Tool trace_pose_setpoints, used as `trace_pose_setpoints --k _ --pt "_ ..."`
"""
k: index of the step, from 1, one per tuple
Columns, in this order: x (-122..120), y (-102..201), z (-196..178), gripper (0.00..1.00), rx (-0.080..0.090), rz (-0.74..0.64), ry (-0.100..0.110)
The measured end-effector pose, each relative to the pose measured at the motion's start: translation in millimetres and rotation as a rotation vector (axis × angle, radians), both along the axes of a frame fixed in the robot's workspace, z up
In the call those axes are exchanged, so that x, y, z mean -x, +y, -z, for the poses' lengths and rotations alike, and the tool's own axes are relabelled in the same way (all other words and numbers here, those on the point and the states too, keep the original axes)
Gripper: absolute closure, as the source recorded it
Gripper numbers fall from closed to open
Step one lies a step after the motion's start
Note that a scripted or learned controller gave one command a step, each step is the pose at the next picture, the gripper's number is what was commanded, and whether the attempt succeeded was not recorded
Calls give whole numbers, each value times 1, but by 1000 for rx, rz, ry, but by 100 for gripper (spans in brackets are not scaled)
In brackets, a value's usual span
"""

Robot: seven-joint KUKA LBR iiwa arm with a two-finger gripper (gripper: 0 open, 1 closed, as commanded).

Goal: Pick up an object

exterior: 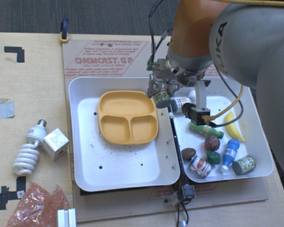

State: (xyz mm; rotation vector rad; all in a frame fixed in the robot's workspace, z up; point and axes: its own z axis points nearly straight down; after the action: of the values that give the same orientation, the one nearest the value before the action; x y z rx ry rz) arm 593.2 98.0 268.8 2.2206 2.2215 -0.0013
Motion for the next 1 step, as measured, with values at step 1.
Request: trace_pose_setpoints --k 1 --pt "70 71 4 100 0 1 1"
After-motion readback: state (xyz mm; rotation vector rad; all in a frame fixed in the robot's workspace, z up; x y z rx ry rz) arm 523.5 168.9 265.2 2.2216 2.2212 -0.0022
